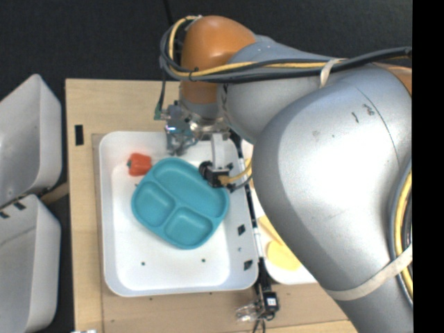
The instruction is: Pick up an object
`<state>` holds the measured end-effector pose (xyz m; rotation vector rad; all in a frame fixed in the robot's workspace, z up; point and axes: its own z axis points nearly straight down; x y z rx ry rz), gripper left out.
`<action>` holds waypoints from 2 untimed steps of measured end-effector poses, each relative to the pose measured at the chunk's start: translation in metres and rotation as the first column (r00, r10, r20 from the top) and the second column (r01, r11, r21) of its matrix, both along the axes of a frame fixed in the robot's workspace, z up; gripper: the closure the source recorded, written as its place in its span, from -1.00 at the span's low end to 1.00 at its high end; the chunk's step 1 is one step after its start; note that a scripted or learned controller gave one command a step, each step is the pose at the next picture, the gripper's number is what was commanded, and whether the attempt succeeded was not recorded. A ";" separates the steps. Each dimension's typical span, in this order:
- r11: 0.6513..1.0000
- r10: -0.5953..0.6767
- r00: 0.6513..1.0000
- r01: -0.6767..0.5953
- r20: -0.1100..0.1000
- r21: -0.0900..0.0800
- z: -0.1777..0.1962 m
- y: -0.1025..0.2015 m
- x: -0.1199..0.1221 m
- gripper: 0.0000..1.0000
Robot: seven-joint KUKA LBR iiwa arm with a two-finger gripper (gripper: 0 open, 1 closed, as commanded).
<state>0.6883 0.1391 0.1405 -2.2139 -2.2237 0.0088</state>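
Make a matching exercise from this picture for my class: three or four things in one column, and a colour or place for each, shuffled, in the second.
Things:
1. divided plate
2. small pepper-like toy
3. left bin
4. gripper

Descriptions:
A. white, holding the plate
B. orange-red, beside the plate's upper left edge
C. turquoise, with three compartments
D. above the plate's far rim, below the arm's orange band

Pairs: 1-C, 2-B, 3-A, 4-D

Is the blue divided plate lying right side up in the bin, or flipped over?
Right side up. The blue divided plate shows three hollow compartments facing the camera and lies on the floor of the left bin, next to a small orange-red object.
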 end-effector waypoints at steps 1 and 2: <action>1.000 0.001 1.000 -0.001 0.007 -0.001 -0.033 0.042 0.002 1.00; 1.000 -0.001 1.000 0.001 0.001 -0.002 -0.026 0.034 0.000 1.00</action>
